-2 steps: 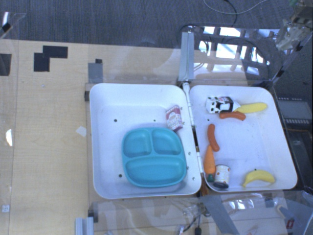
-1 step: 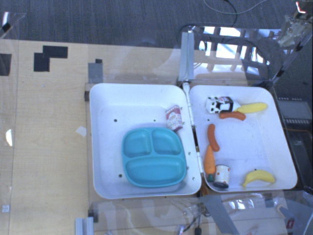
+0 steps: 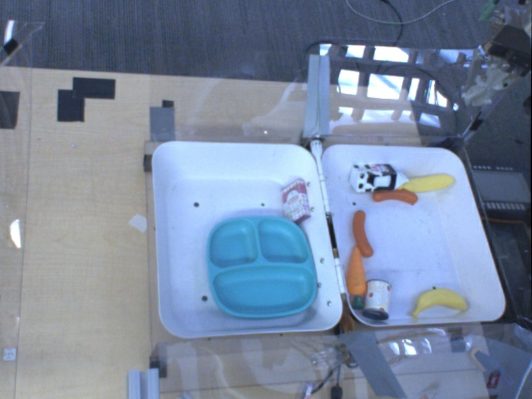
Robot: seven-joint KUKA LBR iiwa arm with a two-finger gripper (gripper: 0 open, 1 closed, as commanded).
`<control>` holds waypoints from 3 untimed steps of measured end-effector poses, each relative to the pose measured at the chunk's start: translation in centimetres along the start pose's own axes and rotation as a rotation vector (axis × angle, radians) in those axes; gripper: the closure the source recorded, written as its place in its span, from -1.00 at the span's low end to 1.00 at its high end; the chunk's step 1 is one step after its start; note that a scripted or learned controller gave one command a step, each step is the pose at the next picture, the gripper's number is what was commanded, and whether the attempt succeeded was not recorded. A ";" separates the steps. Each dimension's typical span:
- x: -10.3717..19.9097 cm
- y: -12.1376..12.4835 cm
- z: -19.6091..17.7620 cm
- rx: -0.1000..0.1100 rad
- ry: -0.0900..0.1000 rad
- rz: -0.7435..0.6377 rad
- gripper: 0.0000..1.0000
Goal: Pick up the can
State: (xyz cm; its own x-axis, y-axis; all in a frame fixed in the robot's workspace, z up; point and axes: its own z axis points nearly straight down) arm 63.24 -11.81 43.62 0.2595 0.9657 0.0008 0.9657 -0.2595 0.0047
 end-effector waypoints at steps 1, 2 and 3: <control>1.8 2.1 7.2 0.001 0.000 -0.089 1.00; 2.0 2.2 6.0 -0.005 0.001 -0.093 1.00; 2.1 2.3 4.7 -0.011 0.002 -0.097 1.00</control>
